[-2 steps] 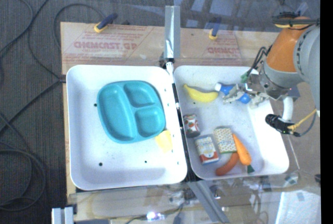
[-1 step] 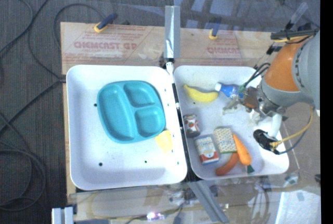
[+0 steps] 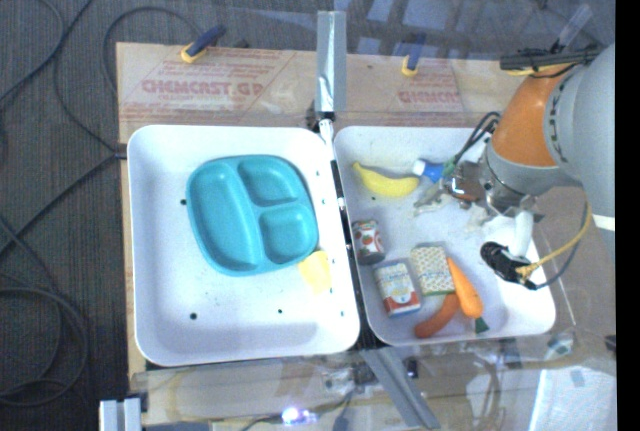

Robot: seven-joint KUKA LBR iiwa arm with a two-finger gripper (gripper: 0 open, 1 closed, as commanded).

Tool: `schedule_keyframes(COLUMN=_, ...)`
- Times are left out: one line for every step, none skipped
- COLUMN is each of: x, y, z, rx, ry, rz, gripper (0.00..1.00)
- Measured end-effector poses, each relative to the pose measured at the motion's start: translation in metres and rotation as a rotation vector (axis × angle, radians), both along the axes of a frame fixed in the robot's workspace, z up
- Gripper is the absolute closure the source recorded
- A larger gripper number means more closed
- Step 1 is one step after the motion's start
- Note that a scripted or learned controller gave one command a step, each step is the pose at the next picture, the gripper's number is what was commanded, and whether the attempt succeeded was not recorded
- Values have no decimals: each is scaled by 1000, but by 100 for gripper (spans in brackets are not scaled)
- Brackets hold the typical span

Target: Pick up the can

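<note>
Approach step: small red-and-white metal can (image 3: 368,240) standing by left wall of right white bin (image 3: 520,324), well apart from jaws (image 3: 462,189), state can't tell; next needs reach over + descent.

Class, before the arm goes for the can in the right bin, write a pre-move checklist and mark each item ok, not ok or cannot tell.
1. Small red-and-white can in plain sight by the right white bin's left wall: ok.
2. Can's top uncovered: ok.
3. Room around the can: the red-and-white carton lies close below it: not ok.
4. Gripper positioned over the can: not ok, it sits near the yellow banana.
5. Gripper free of objects: cannot tell.
</note>
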State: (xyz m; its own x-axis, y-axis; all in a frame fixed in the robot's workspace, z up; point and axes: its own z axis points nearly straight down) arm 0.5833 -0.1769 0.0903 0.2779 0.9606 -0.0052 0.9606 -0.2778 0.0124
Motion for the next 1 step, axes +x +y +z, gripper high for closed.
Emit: schedule_keyframes(x=43, y=78, z=0, rx=5, ry=-1, rz=-14, gripper=0)
